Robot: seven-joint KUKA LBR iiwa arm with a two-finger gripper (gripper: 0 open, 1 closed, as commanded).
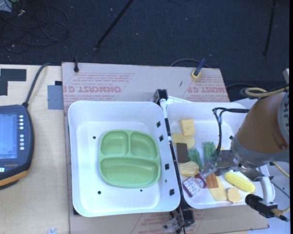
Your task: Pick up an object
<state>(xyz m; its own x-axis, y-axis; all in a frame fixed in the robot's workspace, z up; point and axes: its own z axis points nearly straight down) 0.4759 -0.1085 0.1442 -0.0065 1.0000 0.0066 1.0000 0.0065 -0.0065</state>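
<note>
The two-finger gripper is lowered into the right-hand shallow white bin, in the midst of a cluster of toy food; whether it is holding anything cannot be made out from this angle. Just beside its tip lie a green leafy plastic vegetable, a small orange-brown block and a dark brown rectangular piece. A yellow corn cob rests to its right, near the bin's front edge. A red and white wrapped packet lies to the front left, with a pale ridged yellow piece behind it. A yellow cube sits further back. The grey arm with its orange band enters from the right. The left-hand white bin holds a light green divided plastic plate.
</note>
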